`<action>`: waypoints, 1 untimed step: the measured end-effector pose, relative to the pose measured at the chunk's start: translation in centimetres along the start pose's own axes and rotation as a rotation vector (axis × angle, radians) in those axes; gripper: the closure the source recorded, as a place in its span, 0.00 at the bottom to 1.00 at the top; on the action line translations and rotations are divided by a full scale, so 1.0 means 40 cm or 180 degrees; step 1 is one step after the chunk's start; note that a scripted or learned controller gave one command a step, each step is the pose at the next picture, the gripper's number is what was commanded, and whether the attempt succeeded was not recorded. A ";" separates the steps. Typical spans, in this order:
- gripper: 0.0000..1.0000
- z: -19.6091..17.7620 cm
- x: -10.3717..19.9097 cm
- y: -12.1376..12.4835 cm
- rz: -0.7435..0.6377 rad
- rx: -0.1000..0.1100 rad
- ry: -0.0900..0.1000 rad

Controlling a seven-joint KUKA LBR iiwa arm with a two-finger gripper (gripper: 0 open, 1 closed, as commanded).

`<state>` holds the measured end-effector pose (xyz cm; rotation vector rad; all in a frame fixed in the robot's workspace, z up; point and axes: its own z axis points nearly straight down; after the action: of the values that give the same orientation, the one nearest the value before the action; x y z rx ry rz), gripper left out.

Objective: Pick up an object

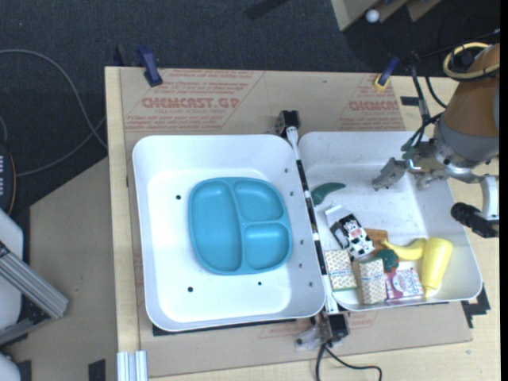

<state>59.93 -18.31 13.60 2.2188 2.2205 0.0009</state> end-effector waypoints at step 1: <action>0.00 -0.002 -0.029 -0.257 0.0009 0.0008 0.0002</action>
<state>49.65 -19.48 13.68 2.2234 2.2190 -0.0013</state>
